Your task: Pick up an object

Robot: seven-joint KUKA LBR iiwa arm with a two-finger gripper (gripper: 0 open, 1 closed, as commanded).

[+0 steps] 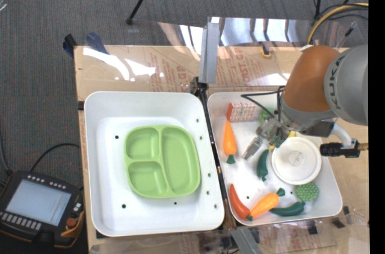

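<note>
My end effector (257,145) hangs low in the right bin (334,201), just left of the white round lid (295,160), with its tip between the upper carrot (229,138) and the dark green cucumber (263,164). I cannot tell how it is set. Nothing is lifted: every toy lies on the bin floor, so the pick remains undone.

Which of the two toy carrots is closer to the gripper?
The upper carrot, lying near the right bin's left wall, just left of the gripper. The other carrot lies by the bin's front edge, next to a red-orange piece.
</note>
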